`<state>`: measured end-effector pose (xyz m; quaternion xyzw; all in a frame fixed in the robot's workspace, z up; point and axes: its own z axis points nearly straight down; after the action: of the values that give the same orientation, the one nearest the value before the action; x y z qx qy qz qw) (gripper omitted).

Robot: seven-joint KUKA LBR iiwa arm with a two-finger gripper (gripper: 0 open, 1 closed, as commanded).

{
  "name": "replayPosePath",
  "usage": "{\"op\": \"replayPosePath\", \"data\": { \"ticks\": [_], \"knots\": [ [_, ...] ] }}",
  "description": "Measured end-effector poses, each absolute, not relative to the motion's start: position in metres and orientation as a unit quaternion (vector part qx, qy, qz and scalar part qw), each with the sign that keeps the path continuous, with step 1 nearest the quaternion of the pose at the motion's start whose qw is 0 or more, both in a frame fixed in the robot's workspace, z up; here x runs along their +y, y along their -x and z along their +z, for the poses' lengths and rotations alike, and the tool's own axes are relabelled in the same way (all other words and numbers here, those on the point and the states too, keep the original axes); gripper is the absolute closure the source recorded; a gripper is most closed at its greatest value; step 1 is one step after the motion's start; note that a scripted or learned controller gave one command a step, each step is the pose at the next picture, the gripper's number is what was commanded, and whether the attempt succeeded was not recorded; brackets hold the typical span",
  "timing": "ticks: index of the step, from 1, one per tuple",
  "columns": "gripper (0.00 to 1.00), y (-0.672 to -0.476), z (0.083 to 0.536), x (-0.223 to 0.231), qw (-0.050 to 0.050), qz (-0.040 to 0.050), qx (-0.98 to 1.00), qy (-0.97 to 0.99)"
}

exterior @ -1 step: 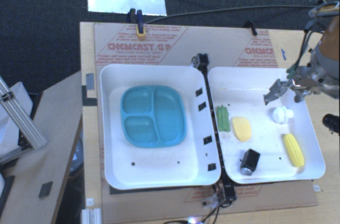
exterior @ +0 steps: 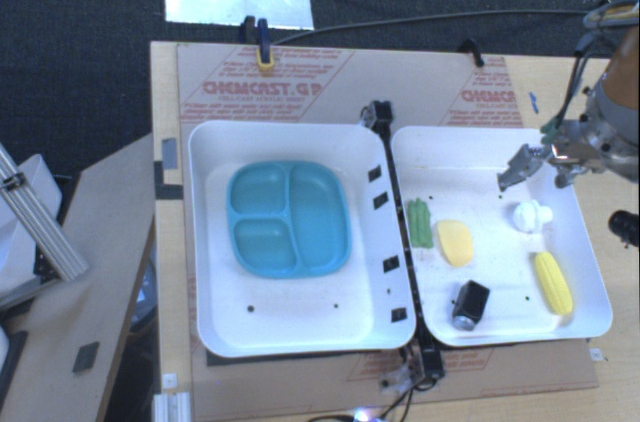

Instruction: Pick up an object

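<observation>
Two gripper [exterior: 540,168] fingers spread, empty, above right bin [exterior: 598,240].

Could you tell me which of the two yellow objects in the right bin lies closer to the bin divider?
The rounded pale yellow piece, beside the green item; the corn cob lies near the bin's outer edge.

All the loose things lie in my right-hand bin [exterior: 600,310]. A green pea pod [exterior: 419,223] lies lengthwise against its left wall, and a pale yellow lemon-like piece [exterior: 456,242] sits just beside the pod. A small black and silver can [exterior: 468,304] lies tipped over near the front rim. A yellow corn cob [exterior: 553,282] lies toward the right wall, with a small white piece [exterior: 531,216] just behind it.
</observation>
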<state>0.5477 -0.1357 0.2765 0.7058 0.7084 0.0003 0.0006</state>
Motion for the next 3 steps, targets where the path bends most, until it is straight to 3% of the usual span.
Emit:
{"op": "replayPosePath", "data": {
  "ticks": [3],
  "knots": [
    [0.0, -0.532, 0.096, -0.141, -0.001, -0.0007, 0.707, -0.707]
  ]
}}
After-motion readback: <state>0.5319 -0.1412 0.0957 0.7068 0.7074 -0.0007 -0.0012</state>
